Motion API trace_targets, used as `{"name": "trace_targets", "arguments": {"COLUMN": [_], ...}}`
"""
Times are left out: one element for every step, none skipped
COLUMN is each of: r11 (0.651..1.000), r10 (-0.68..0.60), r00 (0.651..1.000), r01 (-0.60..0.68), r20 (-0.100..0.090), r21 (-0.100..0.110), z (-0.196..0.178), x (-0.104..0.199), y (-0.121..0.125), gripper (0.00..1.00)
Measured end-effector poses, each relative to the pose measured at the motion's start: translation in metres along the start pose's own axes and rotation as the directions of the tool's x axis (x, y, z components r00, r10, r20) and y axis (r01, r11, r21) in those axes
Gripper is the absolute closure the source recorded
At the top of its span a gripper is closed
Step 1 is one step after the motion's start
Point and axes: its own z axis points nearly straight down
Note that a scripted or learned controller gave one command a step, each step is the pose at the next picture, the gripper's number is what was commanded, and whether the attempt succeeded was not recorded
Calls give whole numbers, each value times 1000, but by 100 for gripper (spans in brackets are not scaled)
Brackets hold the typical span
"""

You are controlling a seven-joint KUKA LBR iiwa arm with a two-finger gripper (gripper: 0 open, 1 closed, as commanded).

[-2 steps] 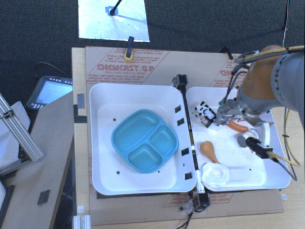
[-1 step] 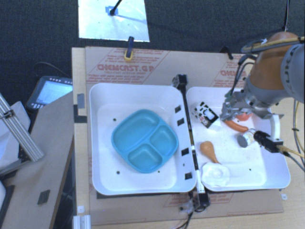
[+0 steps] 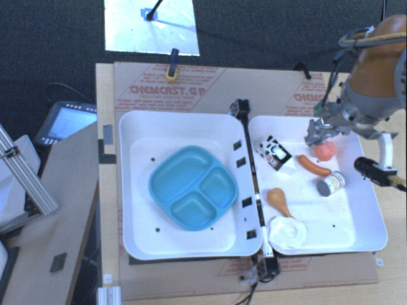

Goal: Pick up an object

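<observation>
Two bins. Left bin (image 3: 137, 189): blue divided plate (image 3: 193, 187) mid-floor, well apart from the action. Right bin (image 3: 362, 230): gripper (image 3: 320, 134) near far edge, just above pink-red lump (image 3: 326, 150); jaw state can't tell. Risk: sausage (image 3: 314, 165) lies just beside lump, small can (image 3: 331, 183) near, so the close may nudge or snag a neighbour, or slip off. Also drumstick (image 3: 278, 200), white blob (image 3: 287, 231) at near edge, b/w toy (image 3: 274, 152).

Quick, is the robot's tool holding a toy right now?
Tool: cannot be told; it sits at the red toy in the right bin.
</observation>
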Motion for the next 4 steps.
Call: {"name": "trace_targets", "arguments": {"r11": [1000, 1000, 1000, 1000], "r10": [-1, -5, -6, -5], "r00": [1000, 1000, 1000, 1000], "r01": [1, 5, 6, 5], "r20": [0, -3, -3, -4], "r21": [1, 6, 5, 6], "z": [-52, -38, -37, -32], "x": [0, 54, 114, 163], "y": [2, 18, 26, 38], "gripper": [100, 100, 100, 100]}}
